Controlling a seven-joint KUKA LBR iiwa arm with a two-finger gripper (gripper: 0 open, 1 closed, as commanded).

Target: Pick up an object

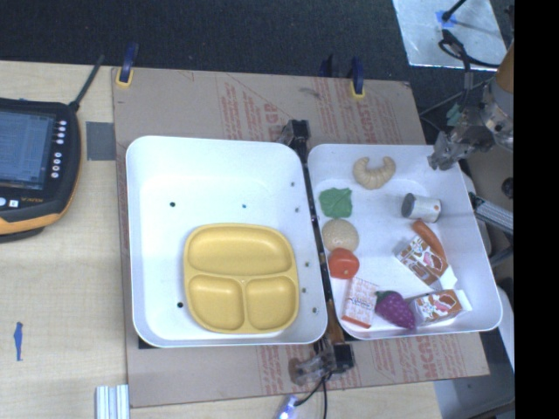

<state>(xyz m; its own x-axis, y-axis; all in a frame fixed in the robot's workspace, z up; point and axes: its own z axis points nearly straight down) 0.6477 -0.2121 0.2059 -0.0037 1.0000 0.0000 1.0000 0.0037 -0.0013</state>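
Gripper (444, 154) sits at the right bin's (489, 297) far right corner, near the croissant (374, 171). We cannot tell its fingers' state. Left bin (157, 182) holds a yellow divided tray (241, 278).

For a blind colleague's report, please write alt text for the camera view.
The robot's pincer hovers at the far right corner of the right bin, which holds toy food: a croissant, a tomato, grapes and small packets. The left bin holds a yellow divided tray.

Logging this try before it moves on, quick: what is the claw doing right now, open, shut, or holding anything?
Claw: at the far right corner of the right bin; open or shut cannot be told; nothing seen in it.
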